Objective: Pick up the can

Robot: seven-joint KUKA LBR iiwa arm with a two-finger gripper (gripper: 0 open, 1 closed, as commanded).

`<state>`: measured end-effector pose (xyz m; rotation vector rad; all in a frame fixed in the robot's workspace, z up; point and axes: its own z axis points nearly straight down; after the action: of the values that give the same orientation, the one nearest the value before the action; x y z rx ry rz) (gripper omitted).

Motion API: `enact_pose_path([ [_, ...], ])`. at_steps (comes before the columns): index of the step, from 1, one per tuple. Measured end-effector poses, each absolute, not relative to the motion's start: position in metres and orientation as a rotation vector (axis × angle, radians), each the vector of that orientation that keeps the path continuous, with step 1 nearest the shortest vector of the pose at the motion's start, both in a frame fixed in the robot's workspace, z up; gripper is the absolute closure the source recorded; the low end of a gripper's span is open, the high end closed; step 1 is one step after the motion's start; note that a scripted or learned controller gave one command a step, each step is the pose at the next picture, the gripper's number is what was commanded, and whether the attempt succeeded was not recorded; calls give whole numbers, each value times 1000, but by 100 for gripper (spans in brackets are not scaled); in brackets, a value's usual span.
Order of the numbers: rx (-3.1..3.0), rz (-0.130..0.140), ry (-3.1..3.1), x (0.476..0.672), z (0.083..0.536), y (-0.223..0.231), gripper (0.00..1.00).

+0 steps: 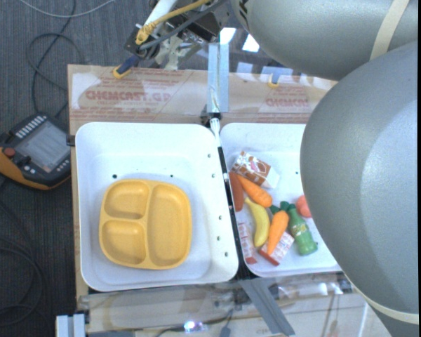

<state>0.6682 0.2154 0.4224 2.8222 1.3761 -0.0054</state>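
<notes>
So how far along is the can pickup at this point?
Nothing looks done yet. The arm looms over the right bin, hiding part of it. Toy food sits untouched there: carrots, a banana, a green bottle. I can't make out a can. The yellow tray lies in the left bin. Locating, grasping and lifting remain.
</notes>
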Motion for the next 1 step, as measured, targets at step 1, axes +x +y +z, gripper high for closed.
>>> enact_pose_path([
  [1,2894,-7,1228,667,402,233,100],
])
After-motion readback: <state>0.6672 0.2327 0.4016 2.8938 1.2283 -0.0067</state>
